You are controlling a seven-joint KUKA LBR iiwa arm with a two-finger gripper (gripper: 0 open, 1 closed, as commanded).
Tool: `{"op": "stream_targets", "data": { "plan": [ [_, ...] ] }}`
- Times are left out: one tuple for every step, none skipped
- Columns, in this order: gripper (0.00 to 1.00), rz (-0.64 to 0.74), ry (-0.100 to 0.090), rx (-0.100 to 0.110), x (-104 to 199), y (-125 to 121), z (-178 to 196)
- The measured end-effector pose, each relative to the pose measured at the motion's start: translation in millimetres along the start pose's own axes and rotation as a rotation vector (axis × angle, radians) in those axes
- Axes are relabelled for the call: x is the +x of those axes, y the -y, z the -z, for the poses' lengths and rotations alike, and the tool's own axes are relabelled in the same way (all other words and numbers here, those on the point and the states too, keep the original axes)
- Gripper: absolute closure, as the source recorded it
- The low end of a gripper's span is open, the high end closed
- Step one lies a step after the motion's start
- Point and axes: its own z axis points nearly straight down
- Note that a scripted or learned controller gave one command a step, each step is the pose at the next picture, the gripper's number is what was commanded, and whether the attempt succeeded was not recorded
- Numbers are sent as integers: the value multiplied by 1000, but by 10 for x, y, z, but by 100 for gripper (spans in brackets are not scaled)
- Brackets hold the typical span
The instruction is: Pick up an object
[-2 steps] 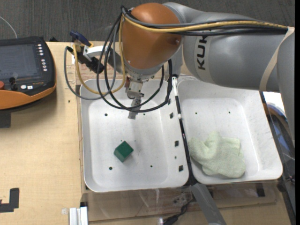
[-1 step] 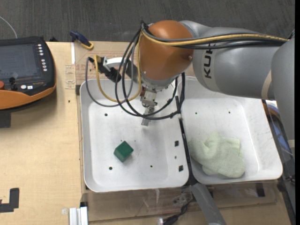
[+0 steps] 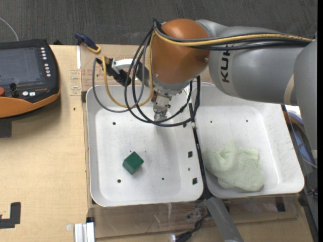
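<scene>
A small green cube lies in the left bin, toward its front left. A crumpled pale green cloth rests in the right bin, near its front. My gripper hangs below the orange wrist band over the back of the left bin, well behind and to the right of the cube. The view looks down on it from above and its fingertips are too small and foreshortened to read. Nothing is visibly held in it.
Black and yellow cables loop from the wrist over the back of the left bin. The grey arm spans the back of the right bin. A teach pendant lies on the bench at left. A blue and yellow clamp sits at the back.
</scene>
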Motion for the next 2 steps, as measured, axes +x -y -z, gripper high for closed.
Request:
{"op": "stream_targets", "data": {
  "plan": [
    [100, 53, -5, -3, -97, 369, 1017],
    [100, 54, -4, -6, -438, -314, 1499]
  ]
}}
